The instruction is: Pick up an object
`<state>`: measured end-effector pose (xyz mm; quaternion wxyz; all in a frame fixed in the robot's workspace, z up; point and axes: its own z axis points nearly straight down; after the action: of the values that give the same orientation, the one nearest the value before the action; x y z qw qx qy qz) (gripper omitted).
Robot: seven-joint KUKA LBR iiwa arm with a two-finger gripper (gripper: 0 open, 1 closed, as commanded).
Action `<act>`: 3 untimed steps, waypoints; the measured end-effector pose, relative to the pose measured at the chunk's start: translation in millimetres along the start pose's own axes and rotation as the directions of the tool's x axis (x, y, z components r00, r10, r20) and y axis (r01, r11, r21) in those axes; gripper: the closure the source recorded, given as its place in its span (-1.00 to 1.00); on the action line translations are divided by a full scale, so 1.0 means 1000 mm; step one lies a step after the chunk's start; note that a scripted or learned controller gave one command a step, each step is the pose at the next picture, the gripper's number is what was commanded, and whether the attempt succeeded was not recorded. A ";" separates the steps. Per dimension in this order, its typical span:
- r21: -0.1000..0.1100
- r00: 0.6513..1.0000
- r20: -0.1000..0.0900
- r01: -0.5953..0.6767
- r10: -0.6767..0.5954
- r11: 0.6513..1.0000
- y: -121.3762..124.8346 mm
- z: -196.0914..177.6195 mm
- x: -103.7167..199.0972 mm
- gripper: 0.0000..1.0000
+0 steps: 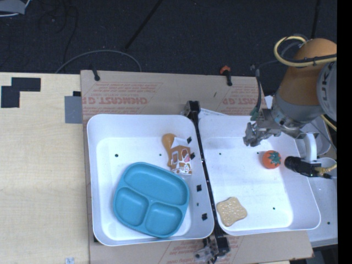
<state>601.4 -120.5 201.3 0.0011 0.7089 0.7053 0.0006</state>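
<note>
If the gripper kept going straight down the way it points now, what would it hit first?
Most likely the bare floor of the right bin: the gripper hangs above it, left of the small tomato. Depth is hard to judge.

Open floor in the right bin, crowded floor in the left

The right bin [297,219] lay mostly bare through its middle, with a tomato toy [270,159] near its right wall and a toast slice [231,211] at its near left corner. In the left bin [102,147], a blue divided plate [151,199] filled the near half and a small carton [180,160] stood against the divider [199,164], leaving the far left corner free.
</note>
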 end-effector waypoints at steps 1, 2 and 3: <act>0.000 1.000 0.000 0.006 -0.006 1.000 -0.001 -0.043 -0.001 1.00; 0.003 1.000 -0.001 0.005 -0.005 1.000 -0.001 -0.076 -0.002 1.00; 0.006 1.000 -0.002 0.008 -0.008 1.000 0.001 -0.065 0.039 1.00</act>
<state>602.4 -81.0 265.8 -0.0017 0.7059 0.7083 -0.0007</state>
